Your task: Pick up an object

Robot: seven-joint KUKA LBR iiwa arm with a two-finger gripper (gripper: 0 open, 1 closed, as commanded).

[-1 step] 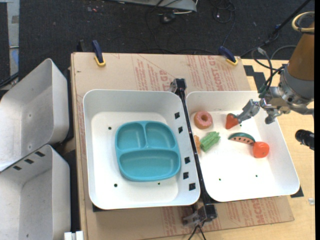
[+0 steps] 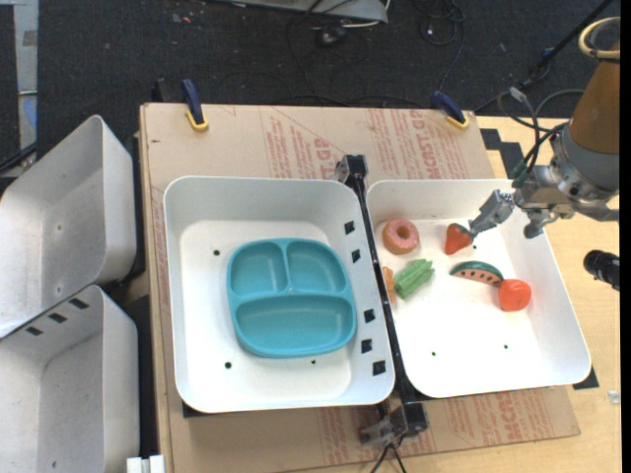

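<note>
The right bin [image 2: 552, 353] holds a pink donut [image 2: 400, 236], a red strawberry [image 2: 456, 238], a green vegetable piece [image 2: 414, 277], a watermelon slice [image 2: 477, 271] and a red-orange tomato [image 2: 514, 295]. A small orange piece [image 2: 388, 284] lies against the divider. My gripper [image 2: 513, 219] hangs over the bin's upper right part, open, with nothing between its fingers. Its left finger [image 2: 488, 213] slants down toward the strawberry and ends just to that fruit's right.
A teal divided plate [image 2: 292, 298] lies in the left bin [image 2: 197, 264]. Two more white bins [image 2: 59, 225] stand off the bench at the left. Blue-and-yellow clamps [image 2: 195, 106] hold the cardboard at the back edge. Cables trail behind the arm at the right.
</note>
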